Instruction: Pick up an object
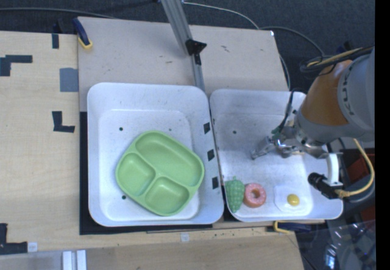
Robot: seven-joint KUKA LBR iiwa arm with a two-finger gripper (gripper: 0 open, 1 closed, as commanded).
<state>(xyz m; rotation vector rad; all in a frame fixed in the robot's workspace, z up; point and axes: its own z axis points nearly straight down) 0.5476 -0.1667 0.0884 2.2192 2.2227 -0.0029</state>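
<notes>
Three small items near right bin's [244, 107] front edge — gripper [261, 152] low above bare floor, finger state unclear — green plate [159, 172] left.

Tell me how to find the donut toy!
Look in the right white bin, along its near edge. Three small toys sit in a row there; the donut is the middle one. It is the pink ring, between a green toy and a fried egg.

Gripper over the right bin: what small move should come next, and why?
Probably a short shift toward the near edge, then down. The gripper hangs over bare bin floor with nothing between its fingers, while the pink doughnut, green toy and fried egg lie along that edge.
</notes>
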